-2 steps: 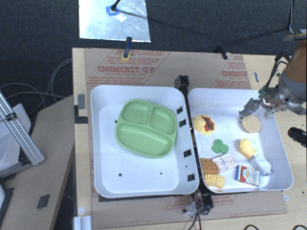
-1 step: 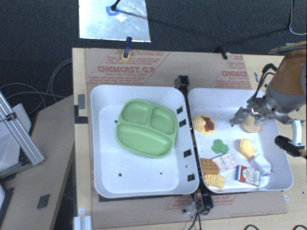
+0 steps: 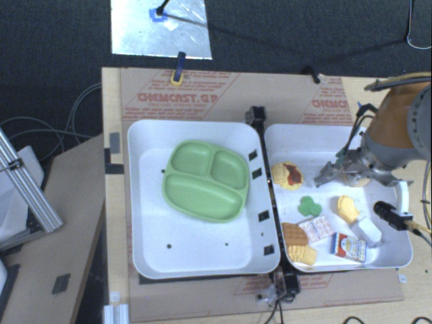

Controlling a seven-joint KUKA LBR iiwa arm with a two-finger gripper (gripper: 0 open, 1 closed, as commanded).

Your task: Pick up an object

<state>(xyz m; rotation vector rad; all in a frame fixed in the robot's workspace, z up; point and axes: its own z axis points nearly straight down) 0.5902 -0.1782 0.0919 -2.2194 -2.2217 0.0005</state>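
Right now the gripper (image 3: pixel 329 176) hangs low over the right bin (image 3: pixel 317 135), just beside the pizza slice (image 3: pixel 287 175); whether it is spread or closed, I cannot tell. Risk: toys lie crowded, so a descent could nudge the green piece (image 3: pixel 310 206) or miss between them.

A robotics lab test station, not a home or kitchen.

Two white bins (image 3: pixel 196 130) sit clamped side by side on a table (image 3: pixel 223 90) covered with printed protective board, over dark carpet. Left of the bins, loose cables (image 3: pixel 81 106) trail past an aluminium frame rail (image 3: pixel 27 187). The grey-and-orange robot arm (image 3: pixel 398 123) reaches over toy food (image 3: pixel 289 175) in the right bin.
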